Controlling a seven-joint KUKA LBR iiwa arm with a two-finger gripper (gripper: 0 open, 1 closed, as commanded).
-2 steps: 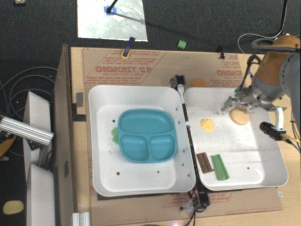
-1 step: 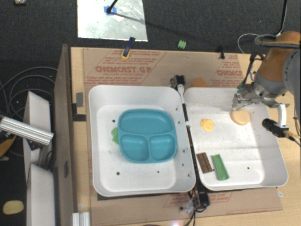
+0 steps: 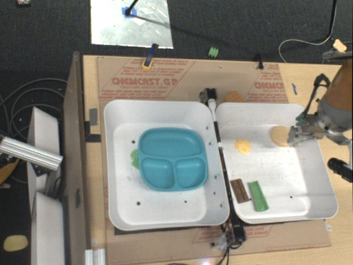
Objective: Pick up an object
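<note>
The right bin (image 3: 317,203) holds a small yellow lump (image 3: 243,146), a tan round piece (image 3: 279,136), a brown bar (image 3: 239,190) and a green bar (image 3: 257,196). My gripper (image 3: 298,132) reaches in from the right and sits low at the tan piece's right edge, touching or nearly touching it. Nothing is visibly held. The left bin (image 3: 118,164) carries a blue divided tray (image 3: 172,158) with a green item (image 3: 134,158) peeking out from under its left side.
The two bins meet at a dark seam (image 3: 219,153) down the middle. The arm's orange band and grey body (image 3: 335,101) hang over the right bin's far right rim. Cardboard (image 3: 165,76) lies under the bins, and cables lie off to the left.
</note>
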